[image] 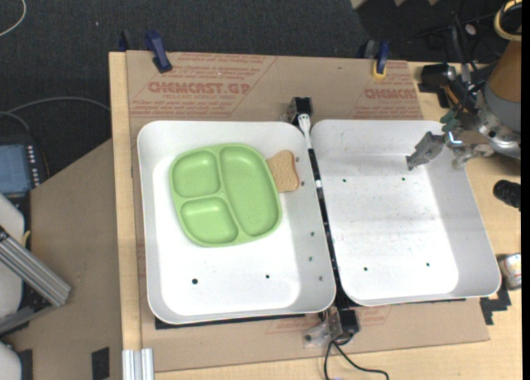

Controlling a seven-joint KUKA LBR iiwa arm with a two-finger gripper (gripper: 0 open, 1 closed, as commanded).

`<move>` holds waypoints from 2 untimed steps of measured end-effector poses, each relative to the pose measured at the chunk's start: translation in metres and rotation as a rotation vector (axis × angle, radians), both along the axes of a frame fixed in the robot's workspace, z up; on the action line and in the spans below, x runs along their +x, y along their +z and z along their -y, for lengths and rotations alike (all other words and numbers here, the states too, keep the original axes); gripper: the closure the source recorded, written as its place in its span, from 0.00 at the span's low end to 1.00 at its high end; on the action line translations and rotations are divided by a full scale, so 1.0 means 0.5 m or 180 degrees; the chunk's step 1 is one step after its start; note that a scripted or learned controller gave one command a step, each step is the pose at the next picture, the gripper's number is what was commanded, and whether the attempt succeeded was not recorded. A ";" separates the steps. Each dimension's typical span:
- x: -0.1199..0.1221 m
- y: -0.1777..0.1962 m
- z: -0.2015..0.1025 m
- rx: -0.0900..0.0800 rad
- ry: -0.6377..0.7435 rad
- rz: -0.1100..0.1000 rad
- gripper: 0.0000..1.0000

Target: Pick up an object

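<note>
Over the right bin, far from anything to grasp, the gripper carries nothing, its jaw state impossible to tell, so the pick is unstarted: the green tray and tan slice lie well to its left.

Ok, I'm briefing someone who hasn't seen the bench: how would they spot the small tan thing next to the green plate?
Find the left white bin, the one holding the green divided plate. At the plate's upper right edge lies a small tan biscuit-like piece, between the plate and the bin's right wall. It is flat and brown where everything around it is green or white.
</note>
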State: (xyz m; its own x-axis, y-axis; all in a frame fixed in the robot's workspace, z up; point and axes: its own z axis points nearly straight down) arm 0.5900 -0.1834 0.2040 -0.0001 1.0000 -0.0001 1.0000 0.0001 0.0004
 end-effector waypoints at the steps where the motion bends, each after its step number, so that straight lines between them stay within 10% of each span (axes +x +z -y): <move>1: 0.002 0.022 0.000 -0.0005 0.0003 0.0012 1.00; 2: 0.083 0.306 0.086 -0.0032 0.0002 0.0063 1.00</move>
State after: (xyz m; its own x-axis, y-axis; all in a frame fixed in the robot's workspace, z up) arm 0.6315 -0.2266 0.3572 -0.0006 0.9999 -0.0103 0.9998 0.0008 0.0202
